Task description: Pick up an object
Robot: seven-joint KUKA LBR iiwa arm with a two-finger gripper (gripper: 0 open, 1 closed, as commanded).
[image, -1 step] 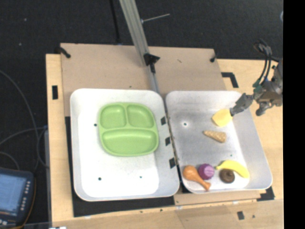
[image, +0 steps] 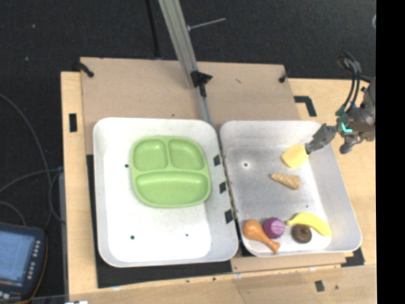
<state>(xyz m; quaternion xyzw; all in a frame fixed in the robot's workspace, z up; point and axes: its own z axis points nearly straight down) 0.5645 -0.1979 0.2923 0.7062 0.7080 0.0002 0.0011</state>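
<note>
The right bin holds several toy foods: a yellow cheese wedge, a tan cone-shaped piece, a banana, a brown donut, a purple piece and an orange drumstick. My gripper hangs over the bin's upper right corner, open, its fingers spread wide with nothing between them. One dark finger ends just right of the cheese wedge; I cannot tell if it touches.
In the left bin lies a green divided plate. A slanted metal pole rises behind the bins. The bench's tan edge runs to the right of the right bin.
</note>
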